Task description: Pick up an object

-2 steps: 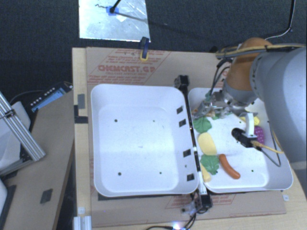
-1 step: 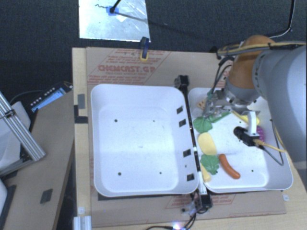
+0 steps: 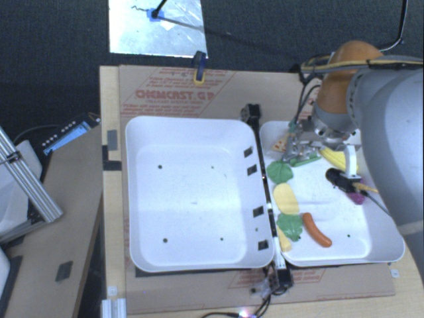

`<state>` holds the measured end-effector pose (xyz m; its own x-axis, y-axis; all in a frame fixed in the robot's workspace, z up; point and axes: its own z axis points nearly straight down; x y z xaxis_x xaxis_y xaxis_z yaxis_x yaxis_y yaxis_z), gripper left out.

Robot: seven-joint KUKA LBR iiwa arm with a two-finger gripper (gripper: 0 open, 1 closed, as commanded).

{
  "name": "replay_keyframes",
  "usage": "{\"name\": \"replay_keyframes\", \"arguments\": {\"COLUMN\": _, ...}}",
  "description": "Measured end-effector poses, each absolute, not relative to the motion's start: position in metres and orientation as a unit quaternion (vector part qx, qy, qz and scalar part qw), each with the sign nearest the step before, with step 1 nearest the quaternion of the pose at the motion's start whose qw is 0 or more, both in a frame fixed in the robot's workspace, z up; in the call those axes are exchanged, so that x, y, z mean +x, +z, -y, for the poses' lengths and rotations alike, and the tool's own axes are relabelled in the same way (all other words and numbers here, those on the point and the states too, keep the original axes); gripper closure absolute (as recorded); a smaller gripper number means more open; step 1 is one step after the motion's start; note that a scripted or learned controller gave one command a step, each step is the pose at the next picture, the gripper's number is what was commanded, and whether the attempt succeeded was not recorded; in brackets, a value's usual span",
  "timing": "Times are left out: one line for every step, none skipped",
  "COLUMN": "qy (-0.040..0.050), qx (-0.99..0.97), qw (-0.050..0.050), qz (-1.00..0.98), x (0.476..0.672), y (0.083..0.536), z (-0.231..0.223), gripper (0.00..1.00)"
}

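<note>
My gripper (image 3: 299, 151) is low over the far left part of the right bin (image 3: 381, 244), with the grey arm coming in from the right. A thin green piece (image 3: 309, 159) lies right under it, and whether it is gripped cannot be told. A yellow item (image 3: 333, 156) lies just to its right. In front of the gripper, along the bin's left wall, lie a green leafy item (image 3: 279, 172), a pale yellow item (image 3: 286, 198) and another green item (image 3: 290, 225). An orange sausage-shaped item (image 3: 317, 230) rests near the front.
The left bin (image 3: 136, 197) stands beside the right one, with a black divider with clips (image 3: 260, 177) between them. A small purple item (image 3: 358, 197) lies by the arm. A reflective sheet (image 3: 156, 18) lies behind the bench.
</note>
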<state>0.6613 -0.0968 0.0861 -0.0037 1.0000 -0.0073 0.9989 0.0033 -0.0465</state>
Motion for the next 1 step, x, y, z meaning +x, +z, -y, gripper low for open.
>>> {"name": "replay_keyframes", "arguments": {"qy": 0.0127, "qx": -0.706, "qw": 0.014, "qz": 0.708, "x": 0.6606, "y": 0.0968, "z": 0.0878, "gripper": 1.0}}
